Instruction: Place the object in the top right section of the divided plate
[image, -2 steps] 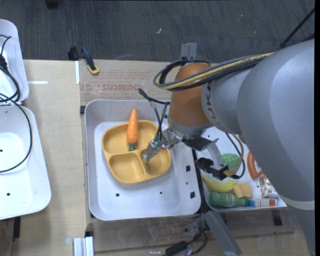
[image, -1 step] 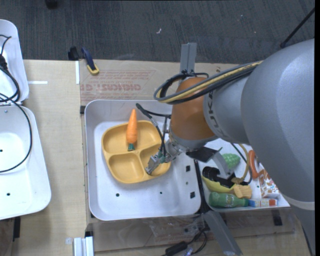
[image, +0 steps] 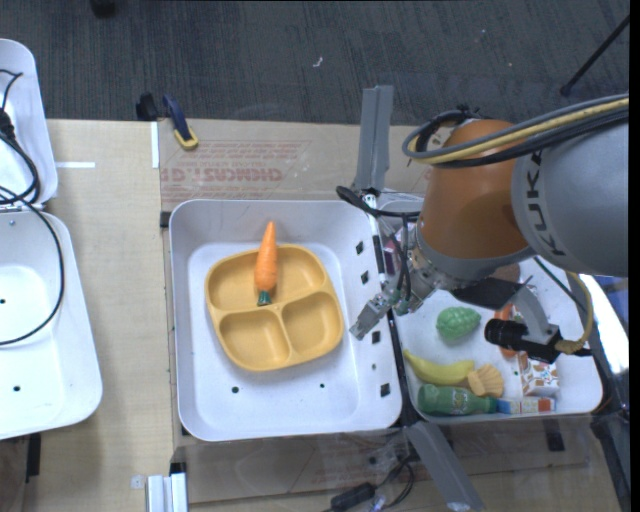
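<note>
A yellow divided plate (image: 243, 340) sits in the left white bin (image: 200, 400). An orange toy carrot (image: 266, 260) with a green stem end lies in the plate's far section. Its pointed tip reaches over the plate's back rim. My gripper (image: 378, 310) hangs over the wall between the two bins, just right of the plate and apart from the carrot. I see nothing held in it. The orange wrist and grey arm cover much of the right bin's back half.
The right bin (image: 590, 395) holds a green bumpy ball (image: 458, 323), a banana (image: 440, 368), a green bottle (image: 455, 401), a small yellow toy (image: 487, 380) and a printed carton (image: 540, 380). A white tray (image: 40, 330) with black cables lies at the far left.
</note>
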